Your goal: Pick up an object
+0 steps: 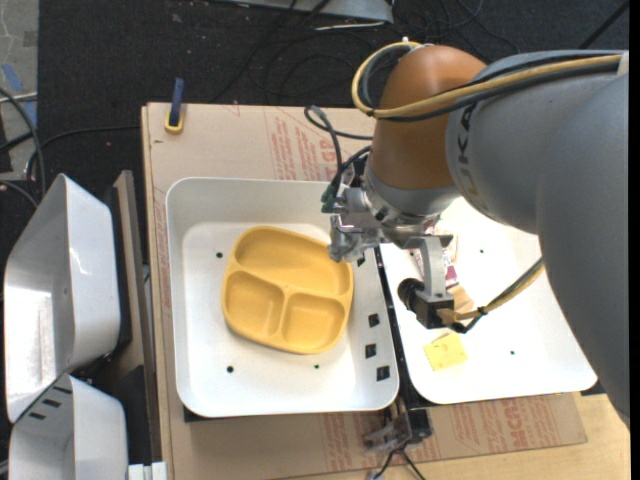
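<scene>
Yellow divided plate (287, 290) in left bin (200, 298), just left of tool (345, 238); tool state can't tell.

One fixed camera here, perched high above the counter (250, 133) and looking down at a slant. The left bin (200, 368) sits near centre, with the right bin (560, 358) beside it, and the arm (540, 138) looms large, close to the lens.

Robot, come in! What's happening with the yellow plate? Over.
Tool low at yellow plate's right rim, grip unclear. Plate flat in left bin. Small yellow piece in right bin.
</scene>
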Motion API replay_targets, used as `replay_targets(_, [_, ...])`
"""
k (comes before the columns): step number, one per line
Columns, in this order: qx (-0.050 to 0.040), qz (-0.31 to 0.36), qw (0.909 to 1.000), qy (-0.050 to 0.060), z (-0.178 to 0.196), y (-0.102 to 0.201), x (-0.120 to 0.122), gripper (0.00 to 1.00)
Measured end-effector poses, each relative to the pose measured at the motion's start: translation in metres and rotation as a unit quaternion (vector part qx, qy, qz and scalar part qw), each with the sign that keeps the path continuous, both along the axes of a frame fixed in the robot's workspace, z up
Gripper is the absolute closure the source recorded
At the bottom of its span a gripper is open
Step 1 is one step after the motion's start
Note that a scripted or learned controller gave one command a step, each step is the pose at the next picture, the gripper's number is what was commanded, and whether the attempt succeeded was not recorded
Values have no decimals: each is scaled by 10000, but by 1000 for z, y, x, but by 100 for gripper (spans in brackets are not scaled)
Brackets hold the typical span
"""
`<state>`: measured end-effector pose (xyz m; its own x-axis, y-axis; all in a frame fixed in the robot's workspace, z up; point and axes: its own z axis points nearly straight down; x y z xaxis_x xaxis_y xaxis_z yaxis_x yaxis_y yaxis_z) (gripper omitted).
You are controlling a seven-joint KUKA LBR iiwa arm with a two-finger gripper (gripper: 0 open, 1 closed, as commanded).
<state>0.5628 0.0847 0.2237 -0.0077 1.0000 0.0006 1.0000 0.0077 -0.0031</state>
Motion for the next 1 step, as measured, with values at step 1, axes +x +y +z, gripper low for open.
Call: replay_targets(1, [-4, -26, 10000, -9, 0, -3, 1, 0])
